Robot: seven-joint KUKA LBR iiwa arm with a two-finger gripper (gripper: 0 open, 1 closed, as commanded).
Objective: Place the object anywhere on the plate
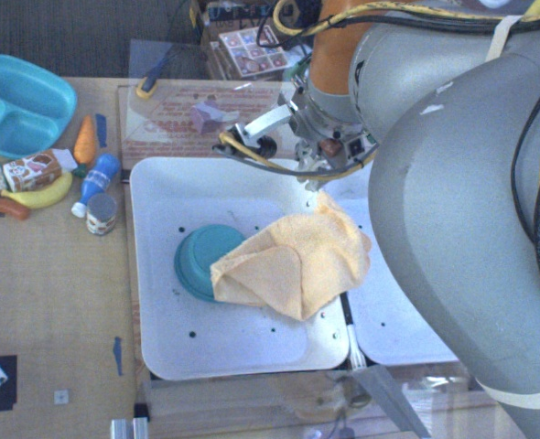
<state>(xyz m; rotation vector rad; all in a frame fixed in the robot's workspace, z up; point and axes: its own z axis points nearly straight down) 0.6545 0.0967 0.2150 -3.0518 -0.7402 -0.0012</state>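
A yellow cloth [297, 259] lies in the left white bin [151, 245], and its left corner drapes over the right part of a teal plate [197, 259]. The cloth's top right corner is drawn up into a peak that reaches my gripper [318, 186], which hangs over the bin's back right area. The fingers look shut on that peak. The cloth's right edge spills over the divide toward the right bin [389, 318]. The cloth hides the right side of the plate.
Left of the bins on the wooden bench sit a blue divided tray [18, 108], a carrot [87, 140], a banana [41, 195], a small bottle [96, 181] and a can [102, 216]. A cardboard sheet [206, 117] lies behind the left bin. My arm covers most of the right bin.
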